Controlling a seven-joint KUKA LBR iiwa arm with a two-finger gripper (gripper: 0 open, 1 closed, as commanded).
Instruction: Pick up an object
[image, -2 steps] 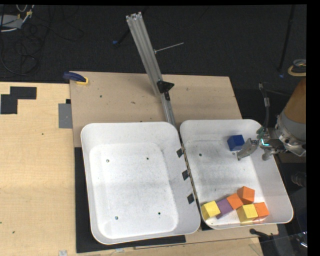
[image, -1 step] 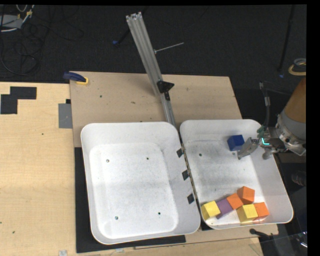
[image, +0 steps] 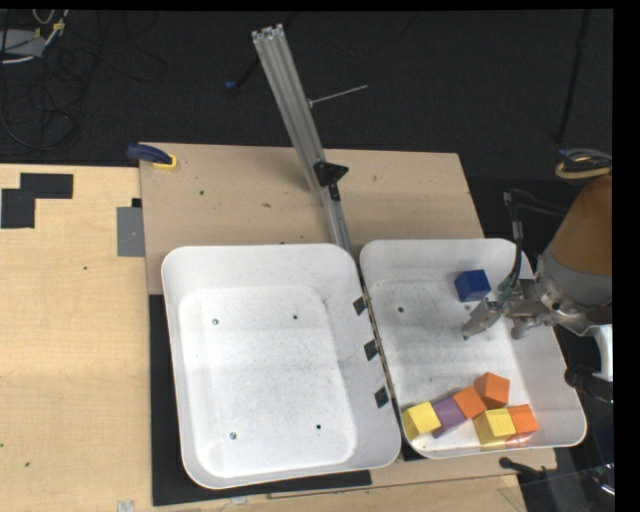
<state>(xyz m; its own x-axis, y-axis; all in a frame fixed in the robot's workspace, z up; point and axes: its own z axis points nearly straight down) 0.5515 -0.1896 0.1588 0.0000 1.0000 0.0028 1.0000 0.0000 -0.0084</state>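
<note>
A blue block (image: 472, 284) lies in the upper part of the right bin (image: 420, 265). Just below and to its right my gripper (image: 498, 320) hangs over the bin floor, open, with nothing between its fingers. One grey finger (image: 478, 318) points down-left, a short way from the blue block without touching it. Along the bin's front edge lies a cluster of blocks: a yellow one (image: 421, 417), a purple one (image: 447, 415), orange ones (image: 468, 403) (image: 491, 388) (image: 521, 420) and a second yellow one (image: 493, 425).
The left bin (image: 262, 262) sits beside the right one, with black clips (image: 369, 348) along the shared edge. A slanted metal rail (image: 300, 120) rises behind the bins. The arm's orange band (image: 585, 225) is at the right edge.
</note>
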